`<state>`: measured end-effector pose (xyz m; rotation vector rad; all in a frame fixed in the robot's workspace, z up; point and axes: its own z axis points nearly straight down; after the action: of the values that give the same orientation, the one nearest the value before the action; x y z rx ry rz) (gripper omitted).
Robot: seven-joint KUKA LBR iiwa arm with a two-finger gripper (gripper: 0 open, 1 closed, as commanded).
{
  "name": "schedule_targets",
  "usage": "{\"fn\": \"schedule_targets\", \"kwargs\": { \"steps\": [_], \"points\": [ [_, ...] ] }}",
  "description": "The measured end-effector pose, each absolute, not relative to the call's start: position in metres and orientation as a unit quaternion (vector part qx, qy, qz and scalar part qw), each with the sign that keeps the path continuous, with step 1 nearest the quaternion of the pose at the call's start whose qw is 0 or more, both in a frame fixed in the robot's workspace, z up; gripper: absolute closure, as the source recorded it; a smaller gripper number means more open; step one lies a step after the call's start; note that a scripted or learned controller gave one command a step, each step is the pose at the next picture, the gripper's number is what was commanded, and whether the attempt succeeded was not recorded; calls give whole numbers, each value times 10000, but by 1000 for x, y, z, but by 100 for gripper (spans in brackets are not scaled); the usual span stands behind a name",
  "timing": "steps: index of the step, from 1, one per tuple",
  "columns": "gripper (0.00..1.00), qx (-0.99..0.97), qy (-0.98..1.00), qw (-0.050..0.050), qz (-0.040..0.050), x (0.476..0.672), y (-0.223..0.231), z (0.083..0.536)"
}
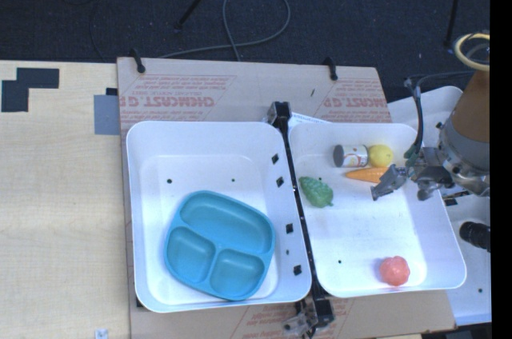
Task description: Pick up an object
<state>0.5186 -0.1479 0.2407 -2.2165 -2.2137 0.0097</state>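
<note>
Several small objects lie in the right bin (352,265). A green leafy toy (317,192) rests near the divider. A grey cylinder (350,156), a yellow ball (381,155) and an orange carrot (366,175) cluster at the back. A pink-red ball (394,270) sits at the front right. My gripper (406,185) hangs over the bin's right side, just right of the carrot's tip. It is open, with nothing between its fingers (389,183).
The left bin (152,169) holds a blue sectioned tray (220,245). A black divider (290,201) runs between the bins. The arm (472,129) comes in over the right bin's right wall. Cardboard (240,93) lies behind the bins.
</note>
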Motion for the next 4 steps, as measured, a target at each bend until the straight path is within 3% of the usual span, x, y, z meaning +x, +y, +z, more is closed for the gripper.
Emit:
{"fn": "schedule_targets", "kwargs": {
  "steps": [1,4],
  "points": [
    [0,-7071,-7071,6,5,521,-148,245],
    [0,-7076,-7066,17,9,534,-153,87]
  ]
}}
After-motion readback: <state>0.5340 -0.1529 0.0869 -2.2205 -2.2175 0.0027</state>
